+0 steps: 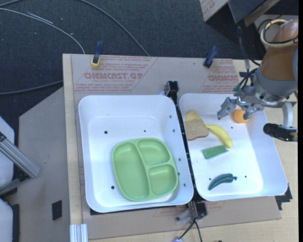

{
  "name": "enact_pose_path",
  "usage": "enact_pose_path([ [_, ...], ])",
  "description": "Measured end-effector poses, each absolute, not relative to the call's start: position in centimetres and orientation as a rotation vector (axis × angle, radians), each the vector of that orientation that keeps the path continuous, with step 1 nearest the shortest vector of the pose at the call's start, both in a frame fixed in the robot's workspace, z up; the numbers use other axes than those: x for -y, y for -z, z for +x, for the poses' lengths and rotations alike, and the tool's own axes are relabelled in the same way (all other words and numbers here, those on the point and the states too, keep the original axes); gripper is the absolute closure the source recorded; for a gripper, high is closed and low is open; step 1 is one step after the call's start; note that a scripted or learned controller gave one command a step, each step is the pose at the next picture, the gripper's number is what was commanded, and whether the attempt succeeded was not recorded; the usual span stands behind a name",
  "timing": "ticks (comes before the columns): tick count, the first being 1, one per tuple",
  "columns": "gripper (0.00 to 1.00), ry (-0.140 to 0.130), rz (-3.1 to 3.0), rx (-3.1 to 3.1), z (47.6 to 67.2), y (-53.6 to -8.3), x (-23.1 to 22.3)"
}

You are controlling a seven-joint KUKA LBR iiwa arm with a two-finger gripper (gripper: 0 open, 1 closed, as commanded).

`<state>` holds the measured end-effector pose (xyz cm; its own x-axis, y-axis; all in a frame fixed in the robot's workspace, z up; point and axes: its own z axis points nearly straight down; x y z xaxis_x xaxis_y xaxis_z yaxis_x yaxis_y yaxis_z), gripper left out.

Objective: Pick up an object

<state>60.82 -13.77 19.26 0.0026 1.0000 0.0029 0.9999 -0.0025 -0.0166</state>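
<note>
Camera view: orange ball [241, 116] beside gripper [235, 108]

Dark carpet floor [42, 28] w/ thin cables [57, 33] at top left; cardboard box [215, 7] beyond bench's top right corner

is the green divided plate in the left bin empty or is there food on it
Empty. The green divided plate lies flat in the left bin and all three compartments show bare green.

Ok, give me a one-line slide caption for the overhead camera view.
KUKA arm's gripper hovers by an orange ball in the right bin; green divided plate lies in the left bin.
</note>
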Motion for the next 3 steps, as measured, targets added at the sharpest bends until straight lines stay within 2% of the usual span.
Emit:
enact_pose_path([
  [1, 0.00, -0.001, -2.220, 2.220, 61.1, -20.1, 13.7],
  [2, 0.00, -0.003, -2.219, 2.218, 60.6, -15.8, 13.4],
  [3, 0.00, -0.005, -2.218, 2.217, 60.3, -9.6, 12.8],
])
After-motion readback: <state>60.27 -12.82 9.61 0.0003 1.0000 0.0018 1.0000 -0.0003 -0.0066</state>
